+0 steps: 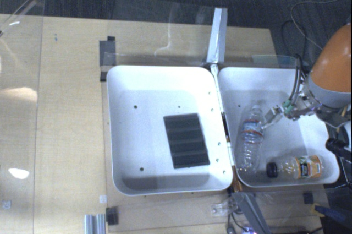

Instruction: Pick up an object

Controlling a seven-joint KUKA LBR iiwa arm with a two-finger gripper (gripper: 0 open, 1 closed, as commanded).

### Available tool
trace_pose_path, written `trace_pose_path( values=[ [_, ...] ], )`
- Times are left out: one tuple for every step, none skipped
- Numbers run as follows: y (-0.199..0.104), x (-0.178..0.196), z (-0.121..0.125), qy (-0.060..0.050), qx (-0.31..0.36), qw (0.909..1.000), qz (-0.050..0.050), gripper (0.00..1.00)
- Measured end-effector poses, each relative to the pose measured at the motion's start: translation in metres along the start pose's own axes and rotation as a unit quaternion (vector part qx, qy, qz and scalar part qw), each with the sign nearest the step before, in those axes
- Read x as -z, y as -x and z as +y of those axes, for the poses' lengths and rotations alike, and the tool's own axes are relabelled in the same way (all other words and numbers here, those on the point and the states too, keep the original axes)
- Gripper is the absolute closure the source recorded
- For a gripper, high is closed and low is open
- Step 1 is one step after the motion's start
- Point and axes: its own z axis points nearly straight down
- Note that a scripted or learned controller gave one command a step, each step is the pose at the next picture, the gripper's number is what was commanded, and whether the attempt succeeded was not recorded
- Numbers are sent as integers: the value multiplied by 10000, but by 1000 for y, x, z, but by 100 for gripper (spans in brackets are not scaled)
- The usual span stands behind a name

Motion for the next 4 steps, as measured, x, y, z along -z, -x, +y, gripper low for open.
trace_pose_path(
  values=[
    [-12, -90, 18, 17, 606, 9982, -3, 0],
    [-18, -105, 67, 24, -1299, 9915, -4, 0],
    [-8, -106, 117, 11, -717, 9974, 0, 0],
    [-15, -104, 60, 26, 525, 9986, -9, 0]
  ],
)
